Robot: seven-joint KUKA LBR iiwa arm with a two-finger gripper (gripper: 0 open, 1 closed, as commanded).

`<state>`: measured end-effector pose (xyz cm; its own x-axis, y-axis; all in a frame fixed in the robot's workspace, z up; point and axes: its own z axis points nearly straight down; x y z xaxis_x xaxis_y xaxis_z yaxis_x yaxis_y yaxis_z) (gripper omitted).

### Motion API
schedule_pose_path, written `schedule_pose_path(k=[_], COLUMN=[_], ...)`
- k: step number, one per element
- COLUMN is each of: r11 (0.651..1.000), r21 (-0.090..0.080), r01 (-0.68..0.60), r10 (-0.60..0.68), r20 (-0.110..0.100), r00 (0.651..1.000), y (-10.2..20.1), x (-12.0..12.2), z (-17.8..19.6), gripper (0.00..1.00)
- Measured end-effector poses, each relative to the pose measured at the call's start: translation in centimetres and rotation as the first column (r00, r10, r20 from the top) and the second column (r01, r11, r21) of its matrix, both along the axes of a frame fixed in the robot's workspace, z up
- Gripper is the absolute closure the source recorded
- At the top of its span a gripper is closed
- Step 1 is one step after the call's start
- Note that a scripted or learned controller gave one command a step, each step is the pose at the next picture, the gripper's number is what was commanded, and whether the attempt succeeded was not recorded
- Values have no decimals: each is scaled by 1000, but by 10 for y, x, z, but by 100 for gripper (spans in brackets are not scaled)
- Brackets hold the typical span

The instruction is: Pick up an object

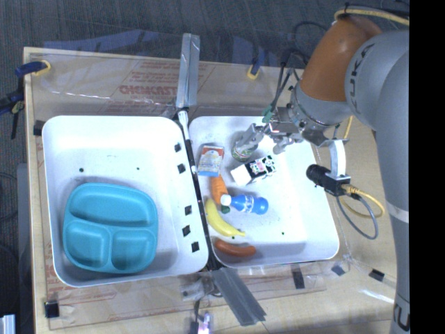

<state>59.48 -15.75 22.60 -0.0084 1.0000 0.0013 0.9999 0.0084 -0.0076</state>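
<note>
My gripper (268, 140) hangs over the far part of the right bin (314, 223), and its two fingers stand apart, open, with nothing between them. Its left finger (253, 136) is right by a grey-green round object (243, 147). Just below the gripper lies a white block with black marks (254, 169). Further toward the front are a small white and blue packet (210, 160), an orange carrot (219, 186), a blue bottle with a white cap (247, 204), a banana (220, 220) and a reddish sausage (235, 249).
The left bin (104, 145) holds a blue divided plate (111, 227). A raised divider (186, 179) with black clips separates the two bins. A black cable connector (327, 178) sticks out over the right bin's right rim.
</note>
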Motion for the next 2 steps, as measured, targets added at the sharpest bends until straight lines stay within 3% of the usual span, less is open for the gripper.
schedule_pose_path(k=[1, 2], r11=[990, 989], r21=[0, 2], r01=[-139, -146], r10=[139, 146], r20=[4, 0], r00=[990, 989], y=[-39, -37], x=[62, 63], z=[-136, -129], gripper=[0, 100])
